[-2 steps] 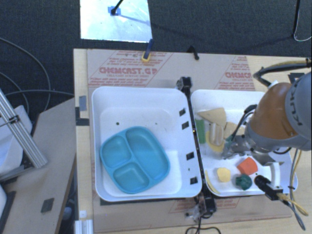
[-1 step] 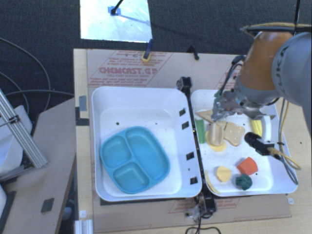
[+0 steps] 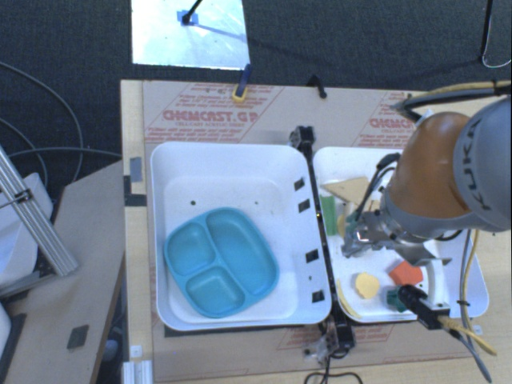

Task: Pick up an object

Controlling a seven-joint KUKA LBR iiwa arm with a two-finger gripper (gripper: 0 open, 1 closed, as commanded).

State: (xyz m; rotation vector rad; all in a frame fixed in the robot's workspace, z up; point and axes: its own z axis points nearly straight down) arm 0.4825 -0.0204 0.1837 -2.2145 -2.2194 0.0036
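Dark carpet is surrounding a bench (image 3: 136, 214) whose brown protective sheet is carrying two shallow white bins side by side. Sitting in the left bin (image 3: 232, 162) is a blue divided tray (image 3: 220, 261), lying flat toward the bin's near left part. Reaching in from the right, the arm (image 3: 448, 170) is hanging over the right bin (image 3: 352, 160), and its gripper (image 3: 358, 240) is hovering low near that bin's left side; whether it is open or closed on anything I cannot tell. Lying in the right bin are a tan wedge-shaped piece (image 3: 350, 189) near the far wall, a green item (image 3: 328, 210) beside the divider, a small yellow round object (image 3: 366, 286) near the front, and an orange object (image 3: 406, 274) just right of it.
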